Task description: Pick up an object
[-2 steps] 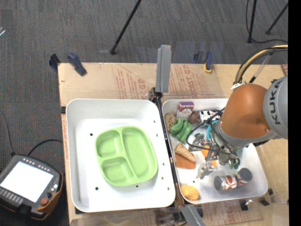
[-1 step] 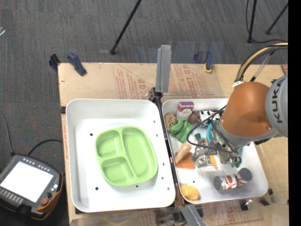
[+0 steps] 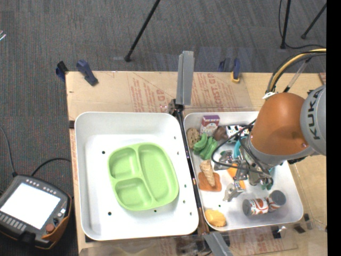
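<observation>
My gripper (image 3: 238, 184) reaches down into the right bin (image 3: 292, 196), under the orange wrist band. One grey fingertip (image 3: 232, 193) shows near the bin floor, with a small orange item (image 3: 233, 171) just above it. To the gripper's left lies a tan bread-like piece (image 3: 207, 173) on an orange slab. A red and white can (image 3: 259, 206) lies on its side at the gripper's lower right. A yellow-orange lump (image 3: 215, 217) rests at the bin's front left. Nothing is visibly held between the fingers.
The left bin (image 3: 90, 143) holds a green divided plate (image 3: 143, 176). At the back of the right bin are a purple and white box (image 3: 210, 124), a green toy (image 3: 203, 143) and a brown cookie (image 3: 192, 137). A teach pendant (image 3: 32, 209) sits off the bench at lower left.
</observation>
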